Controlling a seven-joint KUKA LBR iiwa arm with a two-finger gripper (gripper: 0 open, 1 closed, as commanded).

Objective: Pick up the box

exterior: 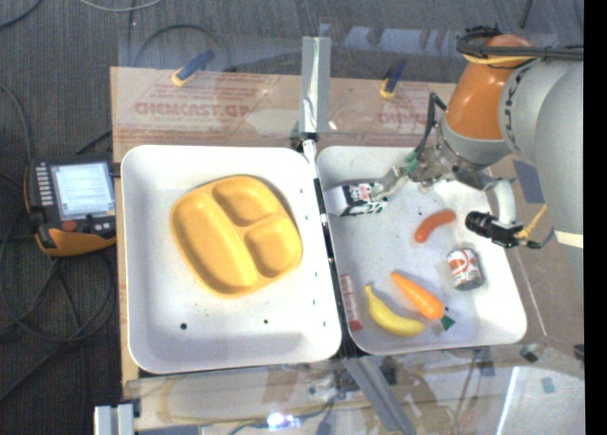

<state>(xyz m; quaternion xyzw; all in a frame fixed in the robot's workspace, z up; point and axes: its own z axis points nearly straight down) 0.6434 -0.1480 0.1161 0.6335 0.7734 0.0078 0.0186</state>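
Orange band on the arm (484, 92) sits at the upper right, and the wrist reaches down-left over the right bin (493, 324). The gripper (375, 198) is at the small box (358, 198), which looks black and white with some print on it and sits near the bin's top left corner, right beside the divider between the two bins. From this angle the fingers seem to be narrowly set at the box's right end, touching it or very nearly so, but honestly I can't tell if the box is really clamped between them or just sitting next to them on the bin floor.

Rest of the right bin: an orange sausage-shaped toy (434, 225) around the middle, a small can (465, 268) lying tilted further right, a toy carrot (419, 297) below that, and a banana (387, 316) just beside the carrot toward the front left. There's also a thin stick-like thing (347, 297) along the left wall, too small to make out.

Left bin (152, 329) holds a yellow divided plate (237, 232) with three compartments, roughly centred. A handheld pendant with a screen (74, 198) lies on the floor off to the left of the bench.
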